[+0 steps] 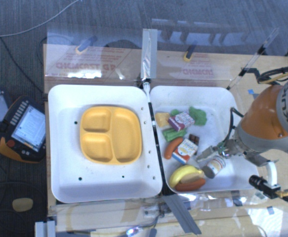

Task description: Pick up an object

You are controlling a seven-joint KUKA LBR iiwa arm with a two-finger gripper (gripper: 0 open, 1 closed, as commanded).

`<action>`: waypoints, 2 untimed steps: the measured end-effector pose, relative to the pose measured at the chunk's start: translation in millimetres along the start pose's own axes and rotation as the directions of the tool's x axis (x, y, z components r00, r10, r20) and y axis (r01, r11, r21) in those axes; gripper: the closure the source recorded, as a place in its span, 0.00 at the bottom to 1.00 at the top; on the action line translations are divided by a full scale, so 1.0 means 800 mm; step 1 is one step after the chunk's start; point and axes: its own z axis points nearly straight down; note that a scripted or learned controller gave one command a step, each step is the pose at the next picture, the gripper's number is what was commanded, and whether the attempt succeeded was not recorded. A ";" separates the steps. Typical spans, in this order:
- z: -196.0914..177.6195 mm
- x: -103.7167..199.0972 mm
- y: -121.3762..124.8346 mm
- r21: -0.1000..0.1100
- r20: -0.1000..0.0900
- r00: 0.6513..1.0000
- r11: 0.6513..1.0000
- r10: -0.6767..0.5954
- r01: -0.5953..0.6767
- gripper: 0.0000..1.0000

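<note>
White plastic bins side by side on the bench. Left bin carries a yellow divided tray in the middle, with bare floor all around it out to the walls. Right bin is crowded on its left half: yellow block, pink packet, green toy, purple and green sticks, carrot, small carton, dark chocolate piece, banana lying on a red-brown item close to the front wall. Right half of that bin's floor is mostly bare toward the back wall.

Gripper reaches in from the right, low over the bin's front-centre area, just right of the carton. Can't tell whether the pincer is spread or pressed together. A small jar with a white label sits right beneath or against it, tilted, long axis running diagonally from lower left to upper right; can't tell if it's pinched. Orange wrist band hangs over the bin's right wall.
</note>
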 end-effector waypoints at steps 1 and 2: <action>0.000 0.001 0.001 -0.002 0.000 0.979 0.979 -0.205 0.205 0.00; 0.003 0.004 0.037 0.014 -0.010 0.991 0.991 0.134 -0.134 0.00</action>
